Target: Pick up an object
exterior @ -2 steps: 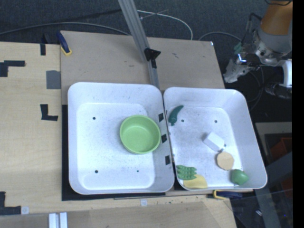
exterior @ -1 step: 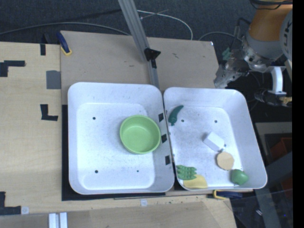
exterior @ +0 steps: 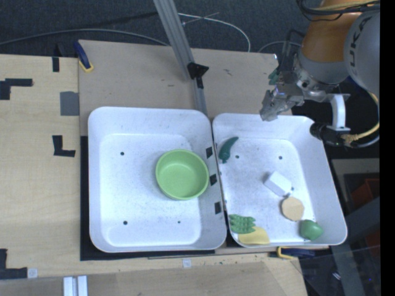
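Observation:
My gripper (exterior: 270,112) hangs over the far rim of the right bin (exterior: 321,165), with nothing visibly between its fingers. Inside that bin lie a dark green pepper-like piece (exterior: 227,147) near the far left corner, a white block (exterior: 278,182) in the middle, a tan round disc (exterior: 292,209) below it, a green ball (exterior: 310,229) at the near right corner, and a green leafy toy (exterior: 242,223) beside a yellow piece (exterior: 257,235) at the near left. A light green bowl (exterior: 181,174) sits in the left bin (exterior: 111,165).
A grey metal pole (exterior: 179,42) slants down from the top to the divide between the bins. Cables (exterior: 216,26) run across the dark area behind the bench. The wooden bench top (exterior: 37,165) extends to the left.

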You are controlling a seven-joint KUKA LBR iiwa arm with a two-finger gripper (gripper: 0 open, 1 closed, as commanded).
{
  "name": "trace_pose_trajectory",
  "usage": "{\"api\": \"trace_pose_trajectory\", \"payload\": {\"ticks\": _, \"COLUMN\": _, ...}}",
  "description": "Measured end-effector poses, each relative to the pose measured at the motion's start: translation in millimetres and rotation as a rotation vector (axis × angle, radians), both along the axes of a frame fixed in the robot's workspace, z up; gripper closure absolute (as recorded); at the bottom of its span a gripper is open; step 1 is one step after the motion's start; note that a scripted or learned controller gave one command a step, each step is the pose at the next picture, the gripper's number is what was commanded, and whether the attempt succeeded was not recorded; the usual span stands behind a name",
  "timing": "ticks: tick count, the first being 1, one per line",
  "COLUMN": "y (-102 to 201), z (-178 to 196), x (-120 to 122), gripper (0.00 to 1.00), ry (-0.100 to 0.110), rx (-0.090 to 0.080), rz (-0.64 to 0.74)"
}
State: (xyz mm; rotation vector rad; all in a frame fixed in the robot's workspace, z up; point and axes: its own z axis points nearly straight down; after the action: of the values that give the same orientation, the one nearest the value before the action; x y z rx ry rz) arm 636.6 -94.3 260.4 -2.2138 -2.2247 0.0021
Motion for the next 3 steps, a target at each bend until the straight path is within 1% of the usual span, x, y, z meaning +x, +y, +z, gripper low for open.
{"api": "trace_pose_trajectory", "payload": {"ticks": 2, "y": 92.9, "z": 5.6, "x": -41.0, "gripper": 1.00, "ry": 0.000, "rx": 0.000, "rz": 0.002}}
{"api": "trace_pose_trajectory", "payload": {"ticks": 3, "y": 142.3, "z": -8.2, "x": -70.1, "gripper": 1.00, "ry": 0.002, "rx": 0.000, "rz": 0.001}}
